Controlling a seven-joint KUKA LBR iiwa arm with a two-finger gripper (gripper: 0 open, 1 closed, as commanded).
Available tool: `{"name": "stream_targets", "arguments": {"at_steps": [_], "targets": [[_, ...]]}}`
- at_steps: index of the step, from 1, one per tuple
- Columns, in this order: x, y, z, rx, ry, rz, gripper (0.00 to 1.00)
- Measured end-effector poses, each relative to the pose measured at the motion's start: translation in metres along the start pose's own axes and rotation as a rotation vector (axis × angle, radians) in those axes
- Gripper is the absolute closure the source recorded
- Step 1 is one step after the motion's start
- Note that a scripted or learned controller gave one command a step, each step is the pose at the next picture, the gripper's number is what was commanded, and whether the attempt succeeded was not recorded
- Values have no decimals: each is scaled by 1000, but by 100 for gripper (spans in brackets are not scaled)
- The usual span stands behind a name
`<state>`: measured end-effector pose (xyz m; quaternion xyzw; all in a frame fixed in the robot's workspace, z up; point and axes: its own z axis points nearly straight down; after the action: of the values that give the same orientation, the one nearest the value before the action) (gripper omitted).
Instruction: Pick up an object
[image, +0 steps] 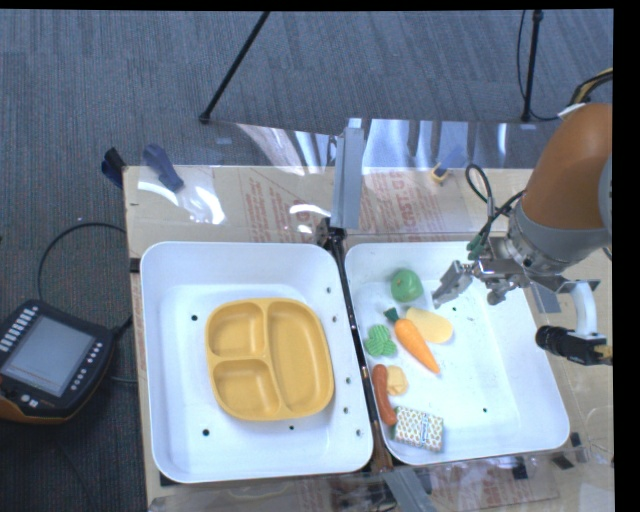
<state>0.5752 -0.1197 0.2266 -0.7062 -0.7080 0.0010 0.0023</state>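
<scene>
Several toy foods lie in the right bin: a green round piece, an orange carrot, a pale yellow piece, a leafy green piece, a red sausage, a small yellow piece and a checkered packet. My gripper hangs over the upper part of this bin, to the right of the green round piece and above the pale yellow piece. It is open, with nothing between its fingers.
The left bin holds a yellow divided plate. A raised divider separates the two bins. A control pendant lies on the floor at the left. The arm's orange band looms at the right.
</scene>
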Motion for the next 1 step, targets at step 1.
{"name": "stream_targets", "arguments": {"at_steps": [1], "targets": [[16, 1, 138, -5, -1, -208, 0]]}}
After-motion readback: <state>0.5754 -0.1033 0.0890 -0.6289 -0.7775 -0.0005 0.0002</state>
